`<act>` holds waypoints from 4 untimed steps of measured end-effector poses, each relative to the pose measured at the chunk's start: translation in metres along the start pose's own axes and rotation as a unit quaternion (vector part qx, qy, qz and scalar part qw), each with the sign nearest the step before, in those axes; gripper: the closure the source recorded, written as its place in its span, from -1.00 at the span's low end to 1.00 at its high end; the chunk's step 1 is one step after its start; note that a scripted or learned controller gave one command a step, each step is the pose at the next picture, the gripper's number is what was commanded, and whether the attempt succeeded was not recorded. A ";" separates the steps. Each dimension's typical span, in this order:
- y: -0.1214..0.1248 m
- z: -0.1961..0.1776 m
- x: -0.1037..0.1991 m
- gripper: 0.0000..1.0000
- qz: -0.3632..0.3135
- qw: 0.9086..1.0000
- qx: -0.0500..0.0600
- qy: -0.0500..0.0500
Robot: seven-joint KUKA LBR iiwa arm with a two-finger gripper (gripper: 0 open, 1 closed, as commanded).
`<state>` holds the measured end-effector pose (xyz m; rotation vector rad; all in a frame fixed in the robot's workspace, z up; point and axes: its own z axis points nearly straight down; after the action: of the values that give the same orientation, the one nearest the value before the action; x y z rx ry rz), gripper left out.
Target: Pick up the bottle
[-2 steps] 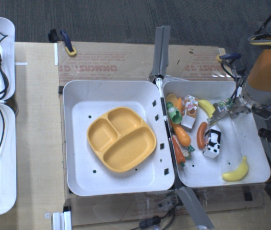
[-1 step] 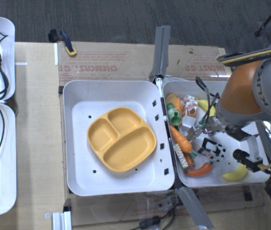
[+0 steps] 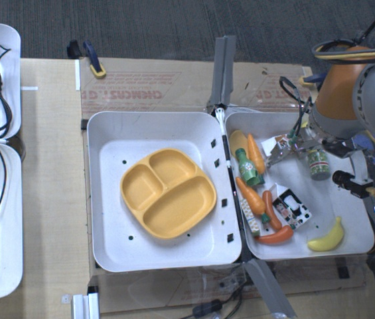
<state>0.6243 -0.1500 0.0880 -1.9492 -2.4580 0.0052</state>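
**Camera view: gripper low in right bin, bottle lying apart by the divider**

Seen from above the bench, the grey arm with its orange band reaches in from the right and hangs its gripper low over the upper middle of the right bin. Whether the gripper is open or closed cannot be told from this angle, and nothing can be seen held in it. The green bottle lies on its side near that bin's left wall, to the left of the gripper and a little nearer the camera, apart from it. An orange carrot lies just beside the bottle, between it and the gripper. A second carrot lies below the bottle, close to its lower end. A small jar stands just to the right of the gripper. Nearer the front of the bin lie a black-and-white card, a red pepper and a yellow banana. The left bin holds a yellow divided plate, well apart from the arm.
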 end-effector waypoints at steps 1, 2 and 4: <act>-0.118 -0.128 0.003 -1.00 0.059 0.998 -0.002 -0.001; -0.137 -0.023 -0.011 -1.00 0.158 0.987 -0.011 -0.003; -0.109 -0.069 0.008 -1.00 0.383 0.924 -0.001 0.000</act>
<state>0.5164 -0.1675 0.1577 -2.7447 -1.5270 0.0053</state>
